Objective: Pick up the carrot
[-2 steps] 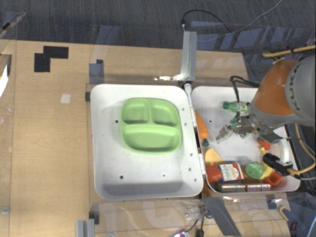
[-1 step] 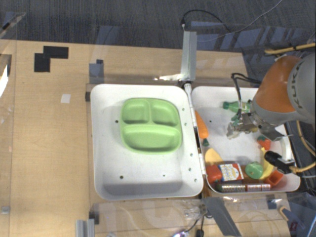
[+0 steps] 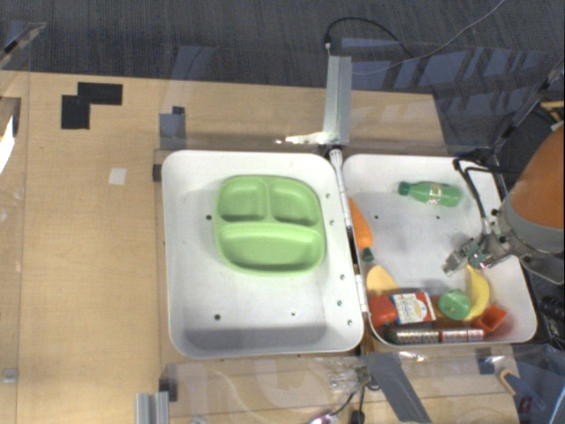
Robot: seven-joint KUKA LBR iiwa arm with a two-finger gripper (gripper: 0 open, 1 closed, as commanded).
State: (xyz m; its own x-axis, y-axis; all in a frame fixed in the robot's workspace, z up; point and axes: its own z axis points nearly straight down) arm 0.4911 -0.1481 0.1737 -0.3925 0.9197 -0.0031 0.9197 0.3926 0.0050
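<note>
At the right edge of the right bin (image 3: 530, 321), low over the white floor: the jaws (image 3: 477, 254), small and dark on the end of the grey arm with its orange band (image 3: 540, 188). Cannot tell whether open or shut, too small and cluttered with cable to read. Nothing visibly held between them.

Well to the left of the jaws, across the bin floor: the carrot (image 3: 357, 224), orange, lying lengthwise right along the bin's left wall, its green end (image 3: 365, 255) toward the near side. Apart from the jaws, untouched.

Beyond the jaws and slightly left, toward the far wall: a green bottle (image 3: 430, 193) lying on its side. Just below the jaws, almost touching: a banana (image 3: 478, 291), curved, with a round green fruit (image 3: 455, 305) against its left side. Further left along the near wall: a red bottle with a white label (image 3: 408, 308), on its side, and a yellow piece (image 3: 380, 279) above its left end, close under the carrot's green end. Along the near wall, a dark stick-like item (image 3: 437, 334), and a red-orange item (image 3: 493, 319) by the banana's lower tip; kind unclear.

Far left of the jaws, past the divider between bins: the left bin (image 3: 190, 325), holding a green plate with three compartments (image 3: 268, 223), flat and near the middle.

Under both bins: the wooden counter (image 3: 79, 281).
</note>
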